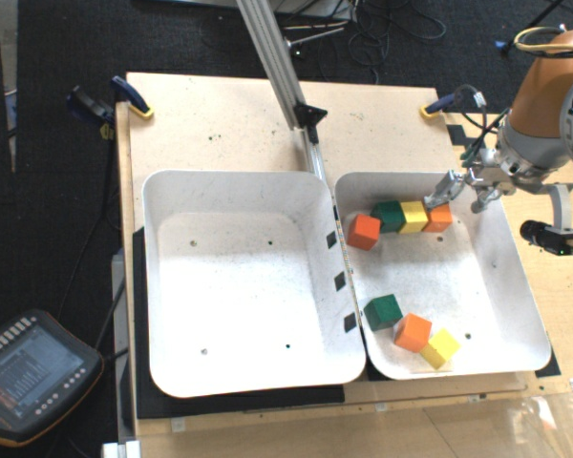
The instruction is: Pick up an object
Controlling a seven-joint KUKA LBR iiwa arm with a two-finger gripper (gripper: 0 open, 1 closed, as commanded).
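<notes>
Found the end effector (463, 197) hanging over the far right corner of the right bin (518, 284), close inside the rim there. Looked spread, with nothing pinched between. Reached in from the right on the grey arm (544, 113) with its orange band.

Counted seven blocks, all in the right bin. Lined up four across the far part: a red-orange block (364, 230) tilted and just beside the dividing wall, then an upper green block (389, 216), an upper yellow block (413, 216) and an upper orange block (439, 218), touching side by side. Lay just below and to the left of the end effector, that last one, and near the bin's far wall.

Clustered three more at the near end: a lower green block (383, 310) close to the dividing wall, a lower orange block (413, 332) touching it, and a lower yellow block (440, 348) against the orange one, near the front rim.

Left a band of bare white floor between the row and the cluster, widest toward the right wall.

Showed white floor in the left bin (151, 198), whose right rim met the right bin's left rim.

Noted a slanted metal pole (272, 55) crossing the far edge of the tabletop (229, 113) and ending at the bins' shared far corner. Gripped the tabletop's far corners with a left clamp (134, 98) and a right clamp (449, 103).
</notes>
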